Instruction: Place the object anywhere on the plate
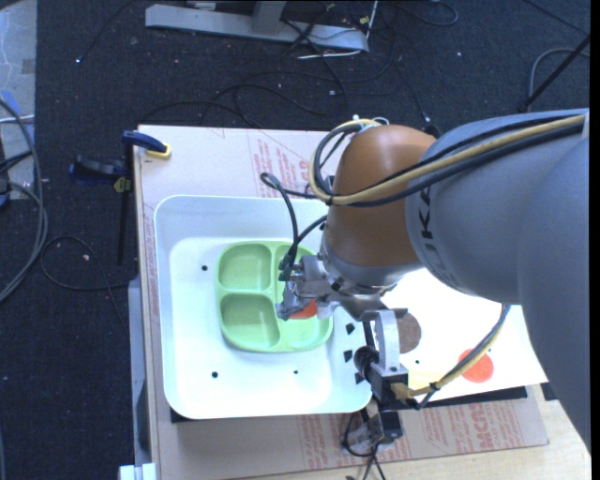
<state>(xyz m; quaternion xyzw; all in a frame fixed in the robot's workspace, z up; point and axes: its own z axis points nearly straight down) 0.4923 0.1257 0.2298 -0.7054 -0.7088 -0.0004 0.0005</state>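
A small red-orange object (pixel 302 307) is peeking out at the right side of the green divided plate (pixel 248 295), just under the arm's wrist, though it is unclear whether it is resting on the plate. The gripper (pixel 298 295) is hanging right over it, mostly hidden by the orange band (pixel 375 206). The plate is lying in the left white bin (pixel 187 281), while an orange disc (pixel 480 367) and a brown round object (pixel 409 330) are sitting in the right bin (pixel 506 328).

I'm looking down on a robotics lab bench. A clamp (pixel 148 143) grips the cardboard-covered benchtop (pixel 234 155) at ten o'clock, loose cables (pixel 56 253) trail over dark carpet (pixel 84 84) at nine, and metal equipment (pixel 253 21) lies at twelve.
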